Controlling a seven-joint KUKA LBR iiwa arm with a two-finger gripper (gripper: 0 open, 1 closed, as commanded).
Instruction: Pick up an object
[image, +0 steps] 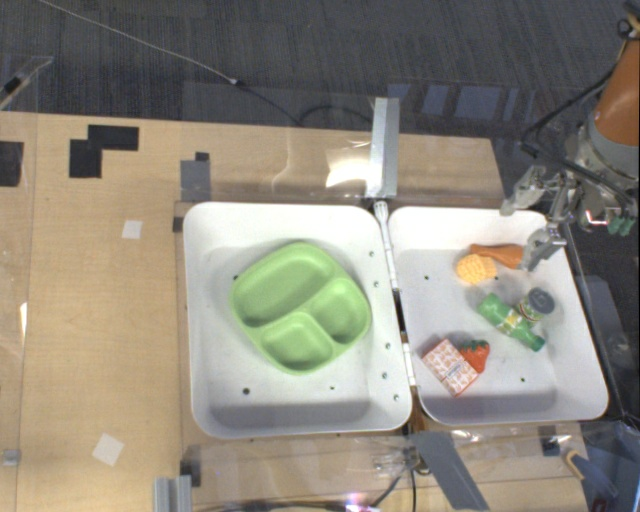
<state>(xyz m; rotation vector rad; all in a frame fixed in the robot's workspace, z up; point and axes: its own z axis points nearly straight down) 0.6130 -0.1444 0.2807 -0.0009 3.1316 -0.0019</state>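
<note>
The tool (545, 215) hangs over the far right corner of the right bin (437, 400), its two pale fingers spread a little apart with nothing between them; one fingertip reaches down close to the orange end of a carrot-like toy (502, 256). That toy lies just at seven o'clock from the tool, its long axis running roughly three to nine o'clock, with a yellow corn piece (475, 268) touching its nine o'clock end. I'd judge this the nearest thing to take, and the fingers would need to straddle it across that east-west line. Further toward six o'clock sits a green bottle (511, 321), lying slantwise from ten to four o'clock, with a small dark round can (539, 301) just beside it. At seven o'clock, well apart, a red-patterned carton (449, 366) touches a small red and green toy (476, 353). The left bin (215, 400) carries a green divided plate (300, 305). The bottle's label and the carton's print are too small to read.
</note>
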